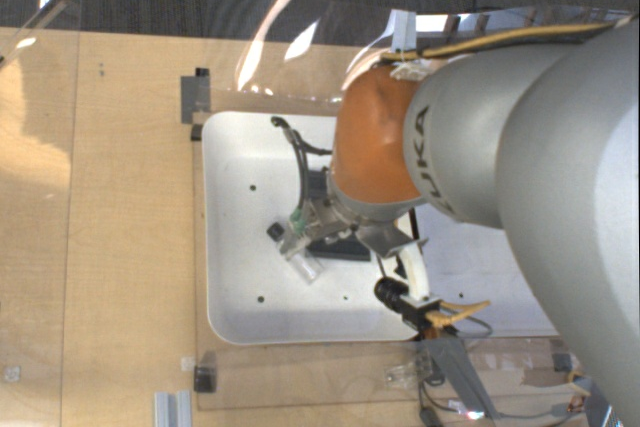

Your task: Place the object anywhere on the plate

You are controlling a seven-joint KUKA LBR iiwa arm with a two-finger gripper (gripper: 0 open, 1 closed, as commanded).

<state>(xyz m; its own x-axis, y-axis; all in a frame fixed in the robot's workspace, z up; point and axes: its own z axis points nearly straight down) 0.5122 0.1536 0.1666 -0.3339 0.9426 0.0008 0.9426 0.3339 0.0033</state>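
My gripper (pixel 292 243) reaches down into the middle of the left white bin (pixel 235 300), close to its floor. At its tip there is a small pale, translucent piece (pixel 303 264) with a green spot above it. I cannot tell whether that piece is a separate object or part of the gripper. The orange band and the grey arm (pixel 480 145) cover the bin's right side and nearly all of the right bin.
The left bin's bare floor runs left and toward the front of the gripper. A clear plastic sheet (pixel 300 45) stands behind the bins. Black clamps (pixel 197 95) sit at the bin's left corners. Wooden bench top (pixel 100 215) lies to the left.
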